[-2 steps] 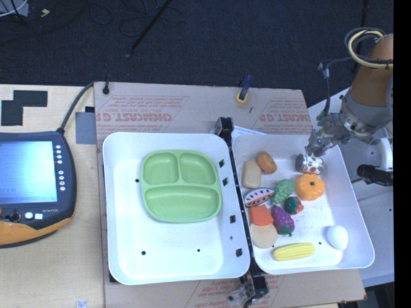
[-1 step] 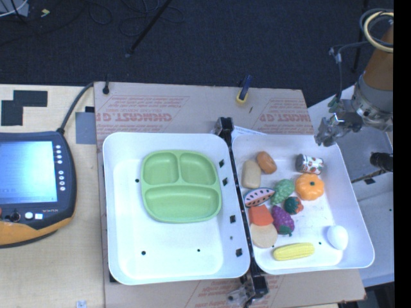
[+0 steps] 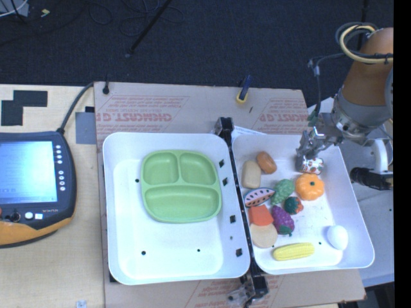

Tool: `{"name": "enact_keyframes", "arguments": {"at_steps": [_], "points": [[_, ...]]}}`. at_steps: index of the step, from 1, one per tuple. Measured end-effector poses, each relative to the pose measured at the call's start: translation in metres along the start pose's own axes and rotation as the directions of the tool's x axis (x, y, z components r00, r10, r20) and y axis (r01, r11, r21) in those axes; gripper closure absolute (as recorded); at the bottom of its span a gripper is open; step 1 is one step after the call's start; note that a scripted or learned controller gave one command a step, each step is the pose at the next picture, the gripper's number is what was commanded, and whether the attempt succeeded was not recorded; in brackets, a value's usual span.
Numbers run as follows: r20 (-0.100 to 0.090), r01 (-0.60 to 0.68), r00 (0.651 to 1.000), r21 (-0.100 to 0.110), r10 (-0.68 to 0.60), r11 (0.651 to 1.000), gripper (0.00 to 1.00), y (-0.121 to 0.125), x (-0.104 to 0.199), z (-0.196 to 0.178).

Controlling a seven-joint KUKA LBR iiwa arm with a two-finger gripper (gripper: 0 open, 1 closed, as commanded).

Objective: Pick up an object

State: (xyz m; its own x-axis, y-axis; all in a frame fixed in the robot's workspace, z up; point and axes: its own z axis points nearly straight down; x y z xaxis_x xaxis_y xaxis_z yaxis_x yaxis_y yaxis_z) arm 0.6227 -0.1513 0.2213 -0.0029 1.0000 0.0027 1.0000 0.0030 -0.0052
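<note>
The gripper [image 3: 313, 151] hangs over the upper right of the right bin [image 3: 359, 236], and just under its tips sits a small white object with red speckles [image 3: 313, 166]. Whether that object is pinched or merely underneath, the view cannot settle, and how wide the jaws stand cannot be told either. The speckled piece lies just above the orange pumpkin [image 3: 310, 187], close to touching it, near the bin's upper rim.

It looks like a small moulded plastic toy, so probably light and stiff; its glossy skin may be slippery, and its small size leaves little margin. A hold across its narrow middle looks the safest bet, with care not to nudge the pumpkin.

The rest of the bin is play food. A tan bread roll [image 3: 251, 174] sits beside a brown potato-like lump [image 3: 266, 162], both smooth and rounded. Lower down lie a purple bunch of grapes [image 3: 282, 219], knobbly, and a yellow corn cob [image 3: 293, 251], long and ridged, with a white egg [image 3: 336, 237] near the right wall, smooth and likely to roll.

In the left bin [image 3: 122, 249] rests a pale green divided plate [image 3: 181, 186], matte plastic with three compartments
</note>
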Motion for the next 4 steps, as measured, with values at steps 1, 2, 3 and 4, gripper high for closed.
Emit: {"name": "enact_keyframes", "arguments": {"at_steps": [1,2,3,4], "points": [[0.0,0.0,1.0,0.0,0.0,1.0,1.0,-0.032,0.044,-0.01],[0.0,0.0,1.0,0.0,0.0,1.0,1.0,-0.052,0.081,-0.008],[0.0,0.0,1.0,0.002,0.0,1.0,1.0,-0.085,0.132,0.0],[0.0,0.002,1.0,0.001,-0.002,1.0,1.0,-0.104,0.188,0.001]]}}
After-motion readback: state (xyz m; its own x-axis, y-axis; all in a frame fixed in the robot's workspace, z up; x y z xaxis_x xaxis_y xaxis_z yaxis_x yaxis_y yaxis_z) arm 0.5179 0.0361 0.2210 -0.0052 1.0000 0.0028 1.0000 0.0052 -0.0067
